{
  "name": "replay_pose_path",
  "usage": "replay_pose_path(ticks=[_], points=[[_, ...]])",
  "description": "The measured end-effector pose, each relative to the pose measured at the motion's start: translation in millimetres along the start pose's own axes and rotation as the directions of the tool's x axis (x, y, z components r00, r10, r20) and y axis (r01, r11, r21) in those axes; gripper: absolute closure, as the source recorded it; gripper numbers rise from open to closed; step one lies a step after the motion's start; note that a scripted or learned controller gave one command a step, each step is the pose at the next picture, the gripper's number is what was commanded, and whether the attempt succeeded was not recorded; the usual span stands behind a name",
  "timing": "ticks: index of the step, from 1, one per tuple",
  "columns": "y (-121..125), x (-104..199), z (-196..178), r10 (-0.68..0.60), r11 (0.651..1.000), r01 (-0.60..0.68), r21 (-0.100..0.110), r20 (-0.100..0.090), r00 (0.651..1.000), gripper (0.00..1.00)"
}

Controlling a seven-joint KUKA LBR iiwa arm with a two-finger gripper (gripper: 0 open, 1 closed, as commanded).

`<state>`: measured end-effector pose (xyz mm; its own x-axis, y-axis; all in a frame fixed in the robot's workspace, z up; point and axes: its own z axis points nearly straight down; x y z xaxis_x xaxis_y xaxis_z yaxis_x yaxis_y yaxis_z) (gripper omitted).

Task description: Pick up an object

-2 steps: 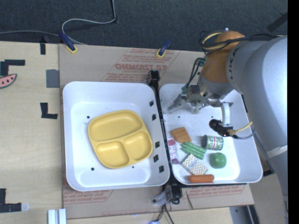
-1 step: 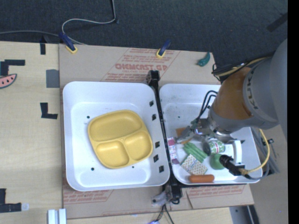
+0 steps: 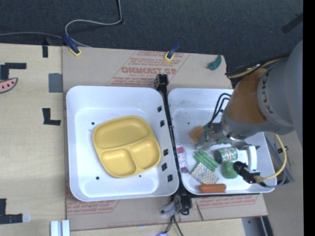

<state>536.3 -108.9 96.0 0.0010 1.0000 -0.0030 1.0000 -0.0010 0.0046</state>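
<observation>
Gripper (image 3: 209, 136) low in the right bin (image 3: 197, 101), finger state indiscernible, beside a small orange-brown object (image 3: 197, 132). The object appears light, possibly soft; best grasped across its narrow middle.

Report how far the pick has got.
Done: the arm has reached into the right bin, its end effector low over the clutter by the brown piece. In hand: nothing visibly gripped. Left: grasp and lift; the green can, orange stick and yellow tray lie untouched.
</observation>
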Motion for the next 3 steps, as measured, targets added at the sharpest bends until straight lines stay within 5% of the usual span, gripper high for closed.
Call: replay_pose_path(ticks=[1,2,3], points=[[-0.1,0.0,0.1,0.0,1.0,0.0,0.0,0.0,1.0,0.0],[0.1,0.7,-9.1,-0.001,1.0,0.001,0.001,-0.001,1.0,1.0],[0.0,0.7,-9.0,-0.001,1.0,0.001,0.001,-0.002,1.0,0.0]])
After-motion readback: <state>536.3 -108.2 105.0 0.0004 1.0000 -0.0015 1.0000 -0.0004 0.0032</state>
